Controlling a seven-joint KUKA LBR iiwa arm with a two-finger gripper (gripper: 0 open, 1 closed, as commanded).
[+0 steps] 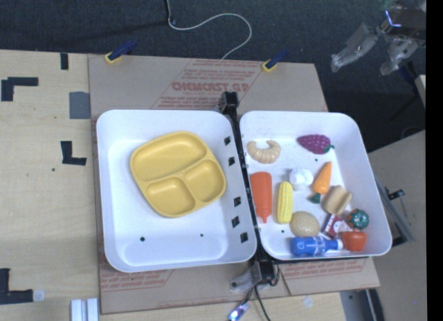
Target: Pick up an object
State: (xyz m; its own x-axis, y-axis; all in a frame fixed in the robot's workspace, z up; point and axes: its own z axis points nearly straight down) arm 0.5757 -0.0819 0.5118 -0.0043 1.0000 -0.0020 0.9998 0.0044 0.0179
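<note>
Claw (374, 46) raised at top right, clear of right bin (360, 140), fingers spread, holding nothing.

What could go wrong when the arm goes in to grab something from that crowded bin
The toys in the right bin lie packed together: the potato, blue bottle and corn nearly touch, so fingers may hit a neighbour or pinch two at once. The tomato sits near the bin's corner wall, leaving little room. The gripper is far off above the bench, so its descent could drift.
</note>
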